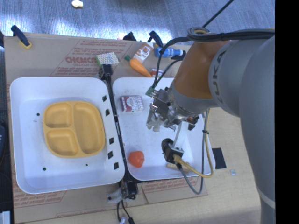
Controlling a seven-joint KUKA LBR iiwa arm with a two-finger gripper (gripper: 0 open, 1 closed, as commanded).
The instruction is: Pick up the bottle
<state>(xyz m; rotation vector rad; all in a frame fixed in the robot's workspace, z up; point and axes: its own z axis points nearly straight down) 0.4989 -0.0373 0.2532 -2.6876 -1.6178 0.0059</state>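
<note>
A yellow divided plate [74, 129] is seen in the left bin [18, 139]. In the right bin [140, 171], a small red-and-white box [132, 103] lies far-left, a tomato [136, 159] near-left.

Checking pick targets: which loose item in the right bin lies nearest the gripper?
The small box, left of the gripper; the tomato lies farther, near the front wall.

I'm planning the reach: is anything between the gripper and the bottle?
Yes. The bottle lies outside the bins, beyond the right bin's far rim, and a carrot lies right beside it on the gripper's side. The gripper hangs over the right bin; a small box sits just left of that line.
</note>
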